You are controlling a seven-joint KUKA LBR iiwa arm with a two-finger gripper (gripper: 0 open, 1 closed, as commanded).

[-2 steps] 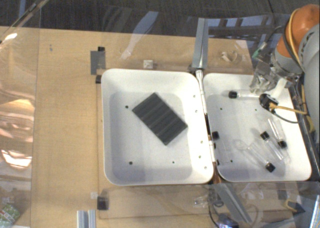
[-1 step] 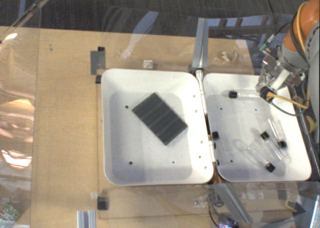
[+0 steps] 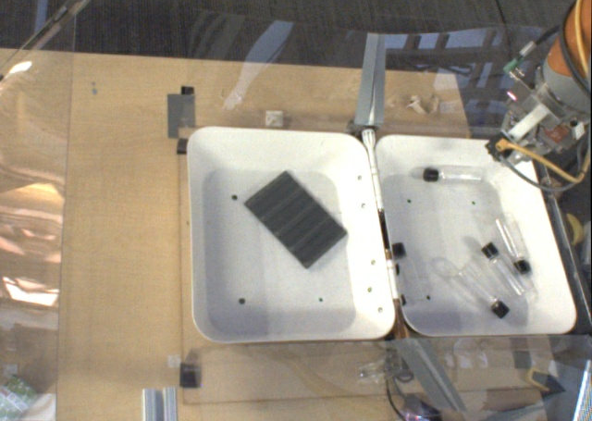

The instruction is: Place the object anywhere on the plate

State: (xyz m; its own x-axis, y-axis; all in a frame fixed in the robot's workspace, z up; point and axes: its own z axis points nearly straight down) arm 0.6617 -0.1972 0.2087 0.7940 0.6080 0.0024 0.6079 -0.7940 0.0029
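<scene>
A dark grey ribbed plate (image 3: 296, 218) lies at an angle in the middle of the left bin (image 3: 208, 253). Several clear tubes with black caps lie in the right bin (image 3: 416, 308). One tube (image 3: 455, 173) rests near that bin's far wall. Another tube (image 3: 511, 240) is by the right wall, and a further tube (image 3: 470, 286) lies close to the near right corner. My gripper (image 3: 518, 130) hangs above the far right corner of the right bin, away from every tube and with nothing seen in it.
A grey post (image 3: 372, 86) stands behind the seam between the bins. Small black clips (image 3: 398, 250) sit along that seam. The wooden bench (image 3: 111, 225) stretches to the left of the bins, with a black bracket (image 3: 182, 114) at the left bin's far corner.
</scene>
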